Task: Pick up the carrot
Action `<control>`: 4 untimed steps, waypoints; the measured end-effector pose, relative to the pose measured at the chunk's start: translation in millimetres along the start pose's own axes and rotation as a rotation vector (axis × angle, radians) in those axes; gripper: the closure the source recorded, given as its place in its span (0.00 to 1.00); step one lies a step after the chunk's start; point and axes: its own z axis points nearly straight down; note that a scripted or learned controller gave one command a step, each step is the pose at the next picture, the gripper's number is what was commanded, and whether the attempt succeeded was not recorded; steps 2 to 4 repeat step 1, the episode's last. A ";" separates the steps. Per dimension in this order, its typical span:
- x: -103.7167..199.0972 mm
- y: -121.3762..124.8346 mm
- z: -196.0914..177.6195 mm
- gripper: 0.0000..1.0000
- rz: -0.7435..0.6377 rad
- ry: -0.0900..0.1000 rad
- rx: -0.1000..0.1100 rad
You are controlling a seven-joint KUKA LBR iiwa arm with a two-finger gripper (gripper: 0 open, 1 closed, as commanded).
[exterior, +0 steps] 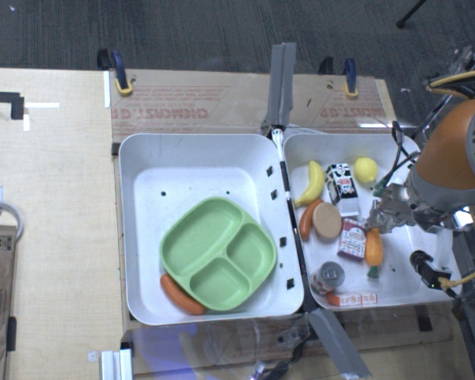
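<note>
The carrot [374, 248] is orange with a green stem end pointing toward the front. It lies in the right bin [396, 291], just right of a red box [352, 240]. My gripper [380, 215] hangs at the carrot's far end, right above its tip, with the grey arm and its orange band [453, 153] rising to the right. Whether the carrot's tip sits between the fingers is not clear from this angle.
Also in the right bin are a banana [313, 182], a lemon [366, 169], a small carton [342, 184], a round brown piece [328, 220], a sausage [305, 222], a can [330, 275] and a flat packet [355, 298]. The left bin [142, 236] holds a green divided plate [218, 253] and a sausage [182, 295].
</note>
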 end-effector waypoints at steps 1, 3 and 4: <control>20.6 52.4 -92.7 1.00 -0.152 -0.004 0.008; 20.6 52.4 -92.7 1.00 -0.152 -0.004 0.008; 20.6 52.4 -92.7 1.00 -0.152 -0.004 0.008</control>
